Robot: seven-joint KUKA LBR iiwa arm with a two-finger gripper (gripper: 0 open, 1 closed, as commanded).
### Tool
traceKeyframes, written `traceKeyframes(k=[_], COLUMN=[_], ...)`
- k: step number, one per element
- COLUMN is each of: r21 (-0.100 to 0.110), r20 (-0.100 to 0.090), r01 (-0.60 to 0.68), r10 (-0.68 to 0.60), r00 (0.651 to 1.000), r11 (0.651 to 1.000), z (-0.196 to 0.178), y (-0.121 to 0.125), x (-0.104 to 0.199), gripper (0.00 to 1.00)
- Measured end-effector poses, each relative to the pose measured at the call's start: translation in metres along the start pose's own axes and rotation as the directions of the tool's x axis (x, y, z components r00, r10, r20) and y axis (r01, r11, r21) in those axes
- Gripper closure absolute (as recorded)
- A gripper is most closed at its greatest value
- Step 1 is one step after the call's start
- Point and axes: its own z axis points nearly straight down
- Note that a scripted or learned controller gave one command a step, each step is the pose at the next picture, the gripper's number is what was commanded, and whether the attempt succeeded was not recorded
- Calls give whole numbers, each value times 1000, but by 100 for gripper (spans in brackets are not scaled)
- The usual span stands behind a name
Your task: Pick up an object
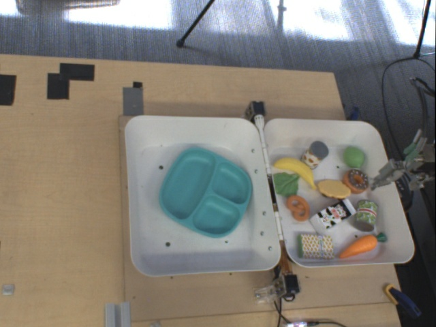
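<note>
The right bin (398, 213) holds several toy foods: a yellow banana (294, 169), a green leaf (286, 183), an orange pretzel (298, 208), a tan biscuit (334, 189), a brown donut (355, 180), a green lime (353, 157), a grey-capped round toy (315, 154), a black-and-white carton (332, 215), a green can (366, 214), a carrot (360, 246) and a patterned block (317, 245). My gripper (398, 171) hangs at the view's right edge, over the bin's right rim, just right of the donut. I see nothing held in it.
In the left bin (139, 182) lies a teal divided plate (206, 191), slightly turned. A hinge bar (267, 176) runs between the two bins. Black cables (402, 87) loop on the floor beyond the bench's right side.
</note>
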Motion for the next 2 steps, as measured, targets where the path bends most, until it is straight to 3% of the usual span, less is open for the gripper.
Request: traceKeyframes(k=[1, 2], r21=[2, -24], r20=[-2, 9], r01=[0, -1], r10=[0, 1], r00=[1000, 1000], r11=[1000, 1000], z=[105, 173], y=[-1, 5], x=[90, 45], gripper=[0, 0])
